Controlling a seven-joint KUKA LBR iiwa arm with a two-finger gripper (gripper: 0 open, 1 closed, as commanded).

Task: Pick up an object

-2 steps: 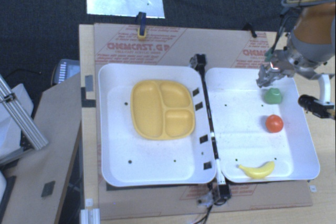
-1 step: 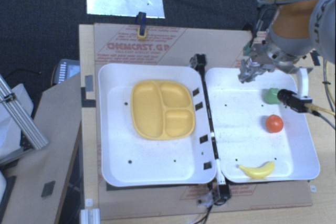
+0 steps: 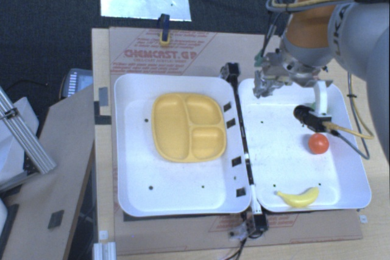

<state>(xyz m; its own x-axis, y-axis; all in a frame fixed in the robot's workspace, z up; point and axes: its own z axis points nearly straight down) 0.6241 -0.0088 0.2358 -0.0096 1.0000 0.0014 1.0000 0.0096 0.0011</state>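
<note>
Right, a small orange ball [image 3: 318, 144] and curved yellow banana [image 3: 298, 196] lie in the right bin [image 3: 353, 192]. The claw [image 3: 262, 89] hovers at the bin's far corner; I can't tell its opening.

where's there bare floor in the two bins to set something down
Right bin: its middle is bare, bordered by the centre divider, the gripper at the far corner, the orange ball on the right and the banana at the near edge. Left bin: free strips ring the yellow divided plate, widest along the near edge. The right bin's right side is crowded.
</note>
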